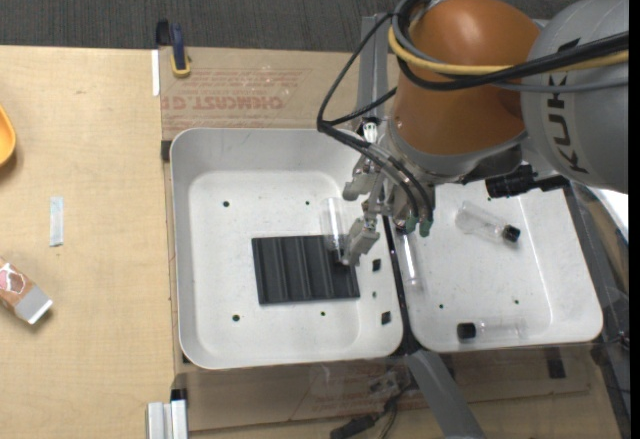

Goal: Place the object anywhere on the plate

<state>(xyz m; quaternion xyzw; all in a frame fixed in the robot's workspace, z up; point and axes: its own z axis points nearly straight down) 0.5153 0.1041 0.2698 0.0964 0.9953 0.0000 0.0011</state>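
Here the hand (358,227) hangs low over the left bin (200,167), right at the near edge of the dark ribbed plate (300,269) that lies flat on the bin floor. The plate sits just below and to the left of the hand. A small clear tube (335,219) stands close beside the fingers, near the top right corner of the plate. It looks like the thing that has to go on the plate, but it is hard to be sure. It is also hard to say if the tube is between the fingers or just next to them, so nobody can tell from here if the hand is gripping it. Nobody can tell how wide the hand is open either, because the wrist and wires cover part of it.

So the job looks close to done but not finished. The tube seems to be at the plate's edge, maybe touching it, and not lying flat on the dark part yet. What may be left is a small move toward the middle of the plate and then a let-go.

Off to the other side of the hand, in the right bin (560,327), lies another clear tube with a black cap (488,225), well apart from the hand. Both bins rest on the surface (90,127)
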